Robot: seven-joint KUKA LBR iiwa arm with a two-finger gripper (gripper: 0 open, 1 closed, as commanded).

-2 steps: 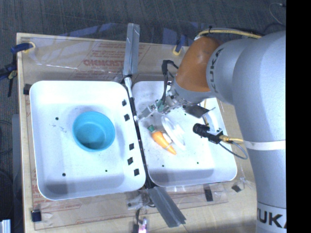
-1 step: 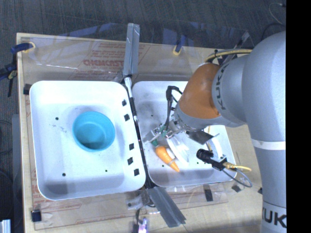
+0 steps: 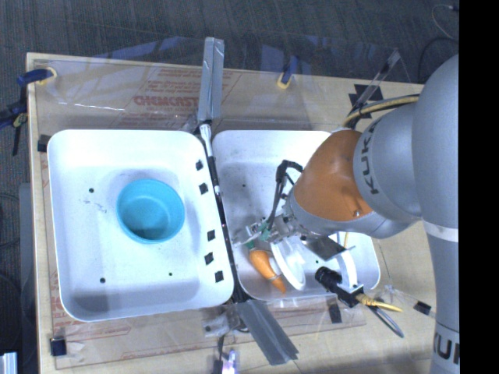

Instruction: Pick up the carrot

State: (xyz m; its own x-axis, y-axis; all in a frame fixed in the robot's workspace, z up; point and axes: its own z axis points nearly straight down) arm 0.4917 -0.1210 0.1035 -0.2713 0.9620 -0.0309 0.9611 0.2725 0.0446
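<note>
The carrot (image 3: 265, 265) is lying near the front of the right bin (image 3: 242, 170), touching a white round object (image 3: 292, 265). The arm (image 3: 390, 178) is reaching over it; whether the jaws are open or closed cannot be told. A blue bowl (image 3: 151, 209) is sitting in the left bin (image 3: 70, 170).

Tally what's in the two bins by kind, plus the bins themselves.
White bins: 2 (left, right)
Blue bowl: 1, in the left bin
Carrot: 1, in the right bin, beside the end effector
Total: 4
</note>
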